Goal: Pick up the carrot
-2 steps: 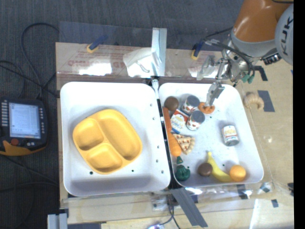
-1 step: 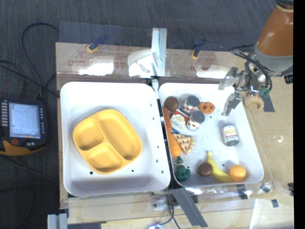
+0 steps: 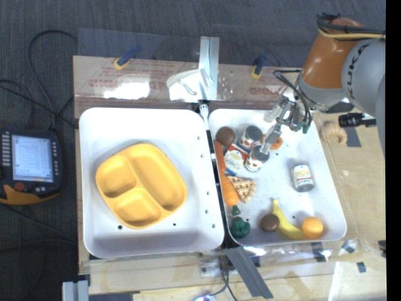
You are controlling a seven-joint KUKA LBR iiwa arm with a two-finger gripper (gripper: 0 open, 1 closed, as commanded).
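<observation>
Carrot (image 3: 223, 174) along right bin's (image 3: 326, 168) left wall, hand (image 3: 266, 144) above cans (grip state unclear), well apart.

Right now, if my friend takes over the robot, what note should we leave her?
Hand: low in the right bin, over the small tins and cups; can't tell if it grips anything.
Carrot: lying along the right bin's left wall, beside the pizza slice, apart from the hand.
Done: nothing lifted yet.
Left: move the hand to the carrot, grasp it, lift.
</observation>
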